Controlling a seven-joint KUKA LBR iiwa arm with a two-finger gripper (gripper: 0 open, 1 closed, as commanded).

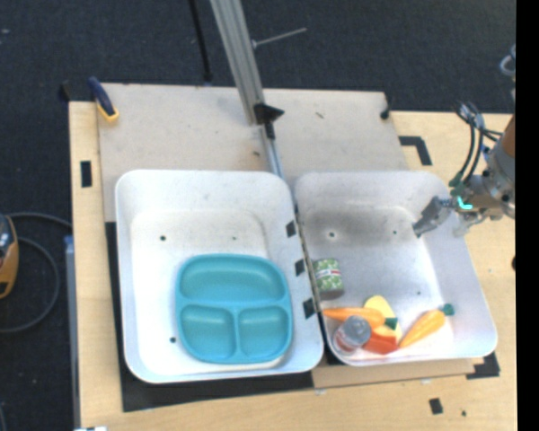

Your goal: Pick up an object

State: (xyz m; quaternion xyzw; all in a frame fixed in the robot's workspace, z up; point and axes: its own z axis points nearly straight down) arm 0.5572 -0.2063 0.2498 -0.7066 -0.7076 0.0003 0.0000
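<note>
Camera view, from above the bench: I reached in from the right, and my gripper (428,215) hung over the upper right part of the right bin (359,196), near its far-right corner. Whether it stood spread or closed I could not tell, since it showed as one grey blur against the white floor. I saw nothing in it.

The things to pick all lay in that same bin, well apart from me. A small green-labelled can (327,277) lay against the left wall, about halfway down. The rest crowded the near edge: a carrot (424,328) lying at a slant toward the near right corner, a yellow piece (378,310) left of it, and a grey round-topped item (352,332) just beside that. An orange stick (340,313) touched the grey item's upper side, and a red piece (384,344) sat under the pile. How these pieces overlapped I could not make out exactly.

In the left bin (144,196), a blue divided plate (234,308) lay flat in the near half, with three compartments. Between the two bins, at their far end, an aluminium post (238,43) rose at a slant. A blue-and-yellow tool (103,99) lay on the far left corner of the board.
</note>
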